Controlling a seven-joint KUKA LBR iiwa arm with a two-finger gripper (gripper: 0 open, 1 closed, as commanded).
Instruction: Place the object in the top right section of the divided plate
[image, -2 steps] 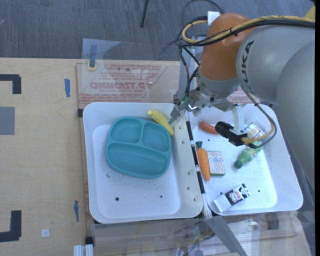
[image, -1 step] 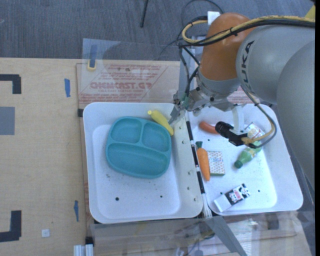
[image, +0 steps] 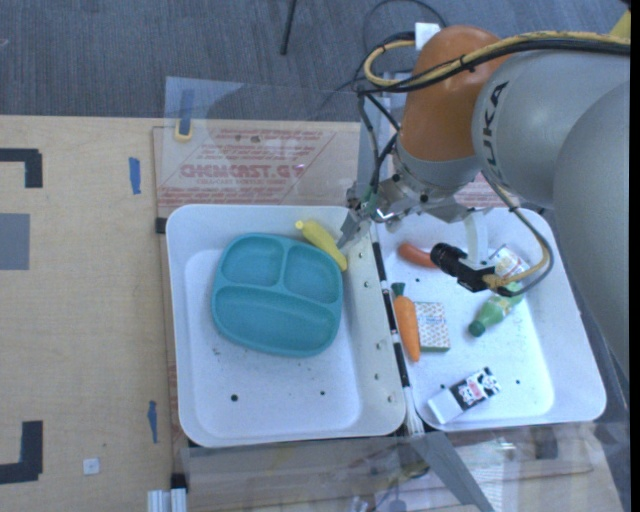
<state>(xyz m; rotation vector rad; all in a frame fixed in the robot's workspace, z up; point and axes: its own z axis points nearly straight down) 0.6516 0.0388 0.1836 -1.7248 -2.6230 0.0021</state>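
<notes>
A blue divided plate (image: 222, 300) lies in the left bin, with two small sections at its far side and one long section at its near side. A yellow banana-shaped toy (image: 318, 239) rests slanted across the plate's far right rim, partly over the bin floor. My gripper (image: 352, 226) hangs just right of the toy's right end, over the left bin's right edge. It is very close to the toy or touching it, and whether it grips the toy is unclear. The arm's orange band and wrist cover the area behind the gripper.
The right bin (image: 560, 390) holds a carrot (image: 406, 328) along the divider, a second orange piece (image: 414, 253), a patterned block (image: 433, 326), a green bottle (image: 490, 315), a small packet (image: 509, 262) and a black-and-white box (image: 470, 391).
</notes>
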